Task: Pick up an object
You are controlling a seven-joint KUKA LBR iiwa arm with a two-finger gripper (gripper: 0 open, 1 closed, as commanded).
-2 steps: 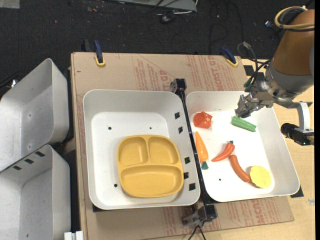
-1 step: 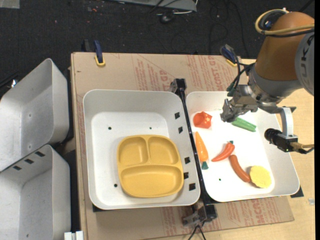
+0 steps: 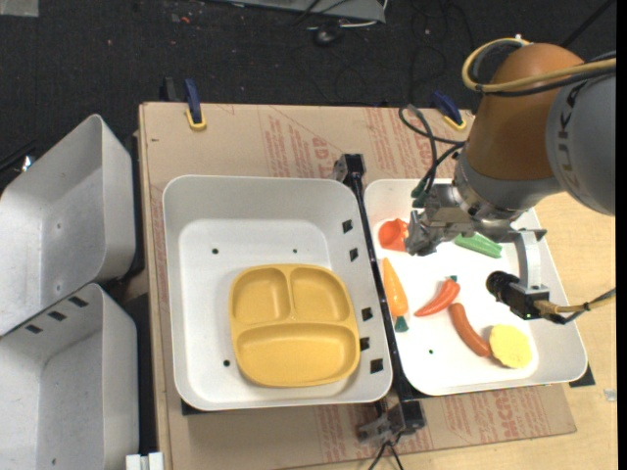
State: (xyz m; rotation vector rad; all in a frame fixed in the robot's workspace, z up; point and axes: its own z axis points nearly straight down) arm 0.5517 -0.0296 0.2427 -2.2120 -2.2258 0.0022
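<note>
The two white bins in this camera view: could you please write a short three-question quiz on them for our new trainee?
1. True or false: the yellow divided tray lies in the right bin.
2. Which item lies nearest the tool?
A. the yellow lemon-like piece
B. the small red-orange piece
C. the sausage
3. Fill in: the carrot lies along the ____ wall of the right bin.

Key
1. False: it lies in the left bin.
2. B: it sits just left of the tool, near the bin's upper left corner.
3. Left, beside the divider between the bins.
</note>
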